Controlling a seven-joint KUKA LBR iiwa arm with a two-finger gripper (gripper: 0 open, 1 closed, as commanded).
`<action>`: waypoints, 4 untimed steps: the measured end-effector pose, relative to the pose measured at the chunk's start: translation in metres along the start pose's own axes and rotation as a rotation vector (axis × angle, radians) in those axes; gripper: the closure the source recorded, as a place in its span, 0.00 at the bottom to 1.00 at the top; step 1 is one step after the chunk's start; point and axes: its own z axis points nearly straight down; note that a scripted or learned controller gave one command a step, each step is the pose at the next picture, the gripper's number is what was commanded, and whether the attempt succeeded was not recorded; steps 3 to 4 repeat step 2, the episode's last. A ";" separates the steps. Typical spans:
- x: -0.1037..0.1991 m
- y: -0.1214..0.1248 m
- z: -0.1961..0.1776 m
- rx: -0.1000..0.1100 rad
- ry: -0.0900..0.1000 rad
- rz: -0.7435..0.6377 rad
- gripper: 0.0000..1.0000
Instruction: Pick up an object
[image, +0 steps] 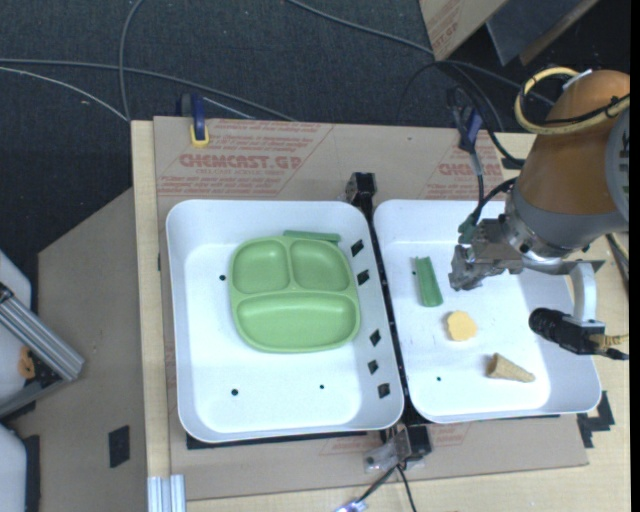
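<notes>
Gripper (467, 272) hangs low over the right bin (560, 398), at the end of the grey arm (575, 140) that comes in from the right with its orange band uppermost; the wrist points down and leftward. Whether it is released or clenched cannot be told from this slant.

Just beside it, to the left, a green stick (428, 282) lies flat on the bin floor, its long axis running nearly up and down the view, the top end tipped slightly left. Below that sits a round yellow piece (461, 326), and lower right a tan wedge (510, 369), its narrow end pointing left.

White floor lies bare around the three pieces. A green divided plate (294, 294) rests in the left bin (200, 400).
</notes>
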 end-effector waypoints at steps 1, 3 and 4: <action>0.058 0.016 -0.006 -0.003 0.000 -0.001 1.00; 0.108 0.028 0.010 0.000 0.000 0.000 1.00; 0.108 0.028 0.010 0.000 0.000 0.000 1.00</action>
